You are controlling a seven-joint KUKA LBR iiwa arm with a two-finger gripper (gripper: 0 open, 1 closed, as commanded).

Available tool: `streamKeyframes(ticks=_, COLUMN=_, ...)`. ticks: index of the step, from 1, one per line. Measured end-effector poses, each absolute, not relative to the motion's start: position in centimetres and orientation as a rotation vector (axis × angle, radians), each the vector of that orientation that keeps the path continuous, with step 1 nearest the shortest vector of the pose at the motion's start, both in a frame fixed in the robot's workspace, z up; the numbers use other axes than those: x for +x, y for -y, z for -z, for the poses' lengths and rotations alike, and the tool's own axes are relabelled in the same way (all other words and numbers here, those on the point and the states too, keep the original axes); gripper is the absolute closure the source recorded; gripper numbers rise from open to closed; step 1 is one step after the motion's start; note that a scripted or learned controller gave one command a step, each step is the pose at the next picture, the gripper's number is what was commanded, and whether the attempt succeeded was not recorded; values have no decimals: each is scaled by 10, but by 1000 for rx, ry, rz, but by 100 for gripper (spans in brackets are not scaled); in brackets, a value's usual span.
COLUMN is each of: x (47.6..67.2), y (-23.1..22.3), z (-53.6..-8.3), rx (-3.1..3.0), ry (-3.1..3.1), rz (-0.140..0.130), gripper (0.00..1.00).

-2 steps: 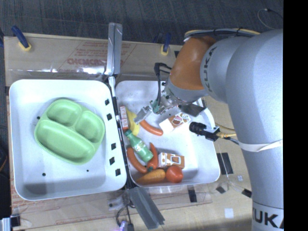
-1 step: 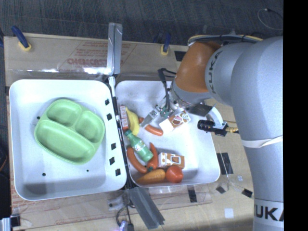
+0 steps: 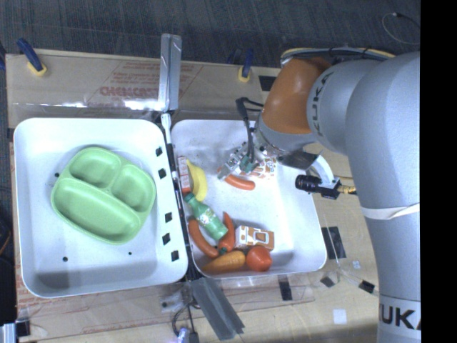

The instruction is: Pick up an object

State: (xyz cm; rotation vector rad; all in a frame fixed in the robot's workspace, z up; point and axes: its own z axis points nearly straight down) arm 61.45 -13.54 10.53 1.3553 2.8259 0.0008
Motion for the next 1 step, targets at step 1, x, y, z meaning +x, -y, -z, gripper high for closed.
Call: streamKeyframes(ticks=1, x=630, y=77, z=-228, rx=1517, ry=-2751, rz=0, gripper=100)
